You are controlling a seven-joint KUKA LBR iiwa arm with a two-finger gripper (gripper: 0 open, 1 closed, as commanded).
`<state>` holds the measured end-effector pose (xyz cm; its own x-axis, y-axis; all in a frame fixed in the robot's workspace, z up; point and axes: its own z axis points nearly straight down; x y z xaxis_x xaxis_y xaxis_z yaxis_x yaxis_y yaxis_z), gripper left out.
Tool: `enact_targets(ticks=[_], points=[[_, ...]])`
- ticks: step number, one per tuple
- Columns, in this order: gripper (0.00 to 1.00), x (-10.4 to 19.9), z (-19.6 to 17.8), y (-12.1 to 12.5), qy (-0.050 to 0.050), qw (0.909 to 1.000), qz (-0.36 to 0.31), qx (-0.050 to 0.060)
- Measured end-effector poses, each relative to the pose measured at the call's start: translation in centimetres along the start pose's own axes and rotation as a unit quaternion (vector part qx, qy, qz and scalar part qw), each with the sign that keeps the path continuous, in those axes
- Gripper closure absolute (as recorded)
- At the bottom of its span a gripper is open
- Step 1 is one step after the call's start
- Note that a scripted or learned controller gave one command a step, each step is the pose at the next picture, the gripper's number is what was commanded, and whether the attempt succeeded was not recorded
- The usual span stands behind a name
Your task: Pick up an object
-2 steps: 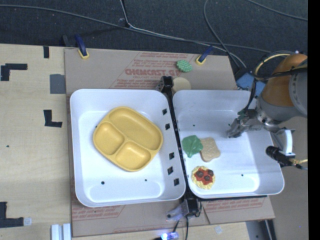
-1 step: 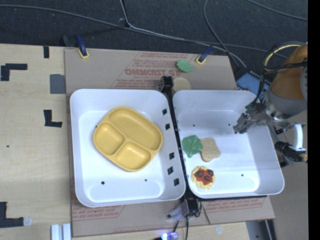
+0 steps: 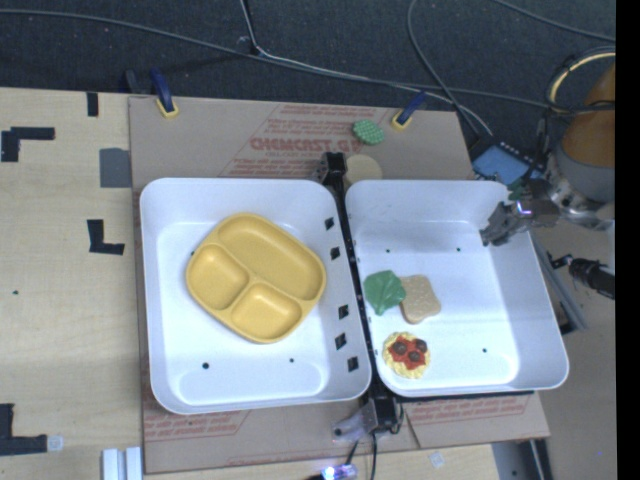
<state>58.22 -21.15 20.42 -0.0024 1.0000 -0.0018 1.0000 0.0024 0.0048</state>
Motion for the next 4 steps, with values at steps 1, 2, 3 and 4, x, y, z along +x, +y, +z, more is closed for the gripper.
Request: enact_targets(ticks=[1,2,3,4], points=[[1.00,0.2,-6.2,0.8,0.000,1.0000,0.000,0.000],[1.00,5.8,-5.5,-1.4,0.001,1.0000,-0.001,0.004],[1.00,10.8,-3.9,-2.8,0.001,1.0000,-0.001,0.004],[1.00,16.1,-4.4,-4.4,0.002,1.0000,-0.002,0.004]])
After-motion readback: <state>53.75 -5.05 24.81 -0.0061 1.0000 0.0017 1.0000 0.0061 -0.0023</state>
